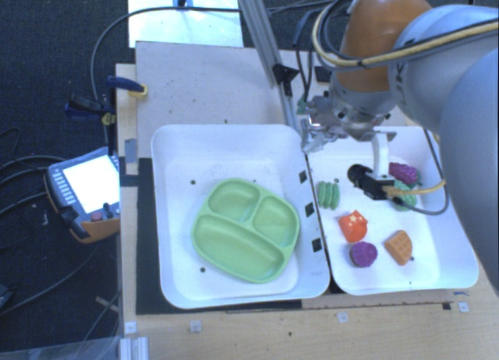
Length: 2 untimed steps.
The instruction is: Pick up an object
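Note:
My gripper (316, 137) hangs over the far left corner of the right bin (452, 273), close to the wall between the two bins. Nothing shows in its grasp. Below it, near the bin's left wall, lies a green ribbed pod (328, 195). A red and orange pepper (353, 226) sits further forward, with a purple lump (362, 254) and an orange waffle-like piece (398, 247) near the front. A purple grape bunch (404, 172) and a teal piece (406, 194) lie to the right, partly behind the arm's cable.
The left bin (175, 195) holds a light green divided plate (247, 228). A metal pole (261, 23) slants in from the top toward the bins' shared wall. A handheld pendant (86, 191) lies off the bench at left.

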Tool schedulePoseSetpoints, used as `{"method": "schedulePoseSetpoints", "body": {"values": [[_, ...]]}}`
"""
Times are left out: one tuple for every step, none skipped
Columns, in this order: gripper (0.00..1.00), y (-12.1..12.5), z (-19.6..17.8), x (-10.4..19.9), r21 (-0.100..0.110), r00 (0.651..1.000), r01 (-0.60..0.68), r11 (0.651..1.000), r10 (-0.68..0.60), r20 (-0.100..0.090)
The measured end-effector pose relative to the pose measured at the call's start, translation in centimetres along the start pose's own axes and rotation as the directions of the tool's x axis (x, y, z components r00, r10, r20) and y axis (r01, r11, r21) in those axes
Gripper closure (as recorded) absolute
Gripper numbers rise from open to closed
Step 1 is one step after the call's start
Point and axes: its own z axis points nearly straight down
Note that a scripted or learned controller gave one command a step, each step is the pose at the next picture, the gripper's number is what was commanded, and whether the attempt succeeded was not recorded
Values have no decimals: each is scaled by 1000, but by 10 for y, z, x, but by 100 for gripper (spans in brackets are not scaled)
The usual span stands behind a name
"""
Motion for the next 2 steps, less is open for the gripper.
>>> {"method": "schedulePoseSetpoints", "body": {"values": [[100, 15, -4, 48, -1, 1000, 1, 1000, -1, -2], [0, 14, -4, 45, 1, 1000, -2, 1000, 2, 0]]}}
